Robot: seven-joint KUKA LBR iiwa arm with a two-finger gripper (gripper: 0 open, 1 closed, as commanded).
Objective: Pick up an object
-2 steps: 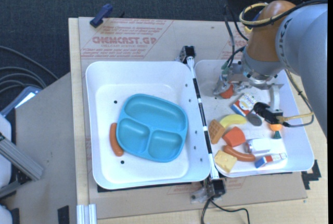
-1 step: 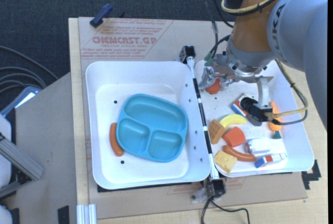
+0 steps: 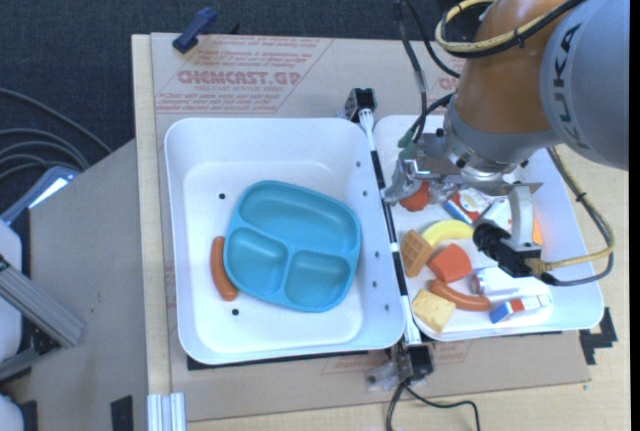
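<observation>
My gripper (image 3: 410, 181) hangs low over the left part of the right bin (image 3: 585, 294), close to the wall between the two bins. A small red toy (image 3: 416, 198) lies right under it, partly covered by the gripper. Just below sit a brown waffle piece (image 3: 412, 251), a yellow banana (image 3: 447, 232), an orange-red block (image 3: 451, 264), a yellow cheese wedge (image 3: 432, 308), a red-brown sausage (image 3: 461, 296) and a white tube with red and blue print (image 3: 515, 302). The arm's wrist hides the bin's far half.
The left bin (image 3: 190, 154) holds a blue divided plate (image 3: 292, 245) with a second red-brown sausage (image 3: 222, 269) beside its left edge. A black clamp (image 3: 359, 103) sits at the far end of the shared wall. Cables (image 3: 575, 259) trail off the wrist over the right bin.
</observation>
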